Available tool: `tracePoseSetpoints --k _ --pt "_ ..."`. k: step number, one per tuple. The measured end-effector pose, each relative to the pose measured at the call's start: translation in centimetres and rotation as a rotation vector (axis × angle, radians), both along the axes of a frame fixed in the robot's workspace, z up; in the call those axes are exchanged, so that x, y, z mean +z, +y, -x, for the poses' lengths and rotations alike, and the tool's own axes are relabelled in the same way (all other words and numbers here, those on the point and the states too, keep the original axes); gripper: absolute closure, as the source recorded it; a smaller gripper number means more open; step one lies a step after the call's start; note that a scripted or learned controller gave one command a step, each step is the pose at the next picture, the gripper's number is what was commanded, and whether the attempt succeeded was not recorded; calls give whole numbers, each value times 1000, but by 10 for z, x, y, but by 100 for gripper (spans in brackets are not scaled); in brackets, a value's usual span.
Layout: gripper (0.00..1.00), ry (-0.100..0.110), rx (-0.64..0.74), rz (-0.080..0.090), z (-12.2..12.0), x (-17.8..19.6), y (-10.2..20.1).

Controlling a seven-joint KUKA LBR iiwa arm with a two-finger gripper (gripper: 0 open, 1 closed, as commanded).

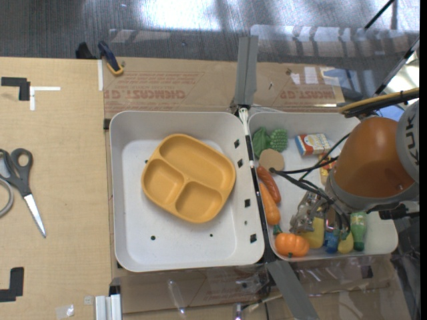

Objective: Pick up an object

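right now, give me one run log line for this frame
arm: over right bin | gripper: low among toys beside carrot, above small pumpkin | grasp: not confirmed | left bin: yellow divided plate

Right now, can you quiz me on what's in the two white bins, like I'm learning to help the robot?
1. True or false: the yellow plate lies in the same bin as the toy food.
2. Which thing lies nearest the front wall of the bin under the arm? A) the small orange pumpkin B) the green leafy toy C) the little box
3. Fill in: the pincer hangs over the bin on the camera's ____ side.

Key: 1 false, the plate has the other bin to itself. 2 A. 3 right.
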State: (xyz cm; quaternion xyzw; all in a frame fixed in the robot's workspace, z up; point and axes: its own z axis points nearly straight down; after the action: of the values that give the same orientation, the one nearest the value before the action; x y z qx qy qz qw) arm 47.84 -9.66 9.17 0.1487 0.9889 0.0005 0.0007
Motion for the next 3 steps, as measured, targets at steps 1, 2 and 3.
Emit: tracePoseSetpoints --k 1,2,3 --pt "100 0 -46 0 0 0 5" --pt "0 -12 -48 3 -3 2 3" --pt "100 -10 -46 2 -3 11 4"
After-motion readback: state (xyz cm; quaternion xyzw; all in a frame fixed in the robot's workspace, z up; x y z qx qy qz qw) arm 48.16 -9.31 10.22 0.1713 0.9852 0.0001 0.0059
